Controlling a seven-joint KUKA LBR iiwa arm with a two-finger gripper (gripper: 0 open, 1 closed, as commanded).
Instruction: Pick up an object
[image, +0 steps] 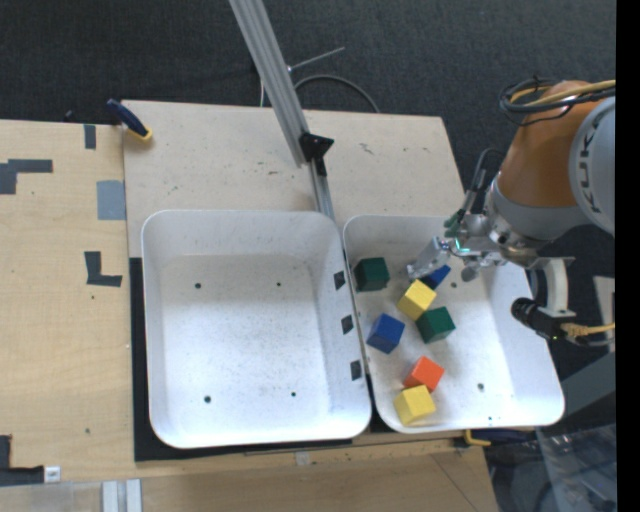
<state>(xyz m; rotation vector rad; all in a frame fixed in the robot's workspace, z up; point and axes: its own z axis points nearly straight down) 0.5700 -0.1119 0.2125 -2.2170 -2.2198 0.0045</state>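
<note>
Surface (230, 150): a tan board is seen beneath both bins; grey tape marks are carried on the lighter panel at the left.
Clamp (131, 120): a blue and yellow clamp is seen at the far left corner of the board.
Metal rail (285, 100): a slanted grey rail is seen crossing the far side of the board, ending between the two bins.
Left bin (170, 400): a shallow white bin, speckled with dark marks on its floor.
Right bin (520, 390): six cubes are contained.
Yellow cube, near (414, 403): placed closest to the front rim.
Orange cube (427, 373): set touching the near yellow cube, just behind it.
Blue cube (385, 333): located near the left wall.
Green cube (436, 323): located right of the blue cube.
Yellow cube, far (418, 298): placed just below the hand.
Dark green cube (372, 273): placed farthest back, left of the hand.
Hand (437, 268): positioned low over the far part of the right bin, just beside the far yellow cube; its opening cannot be told, and no cube is seen held.
</note>
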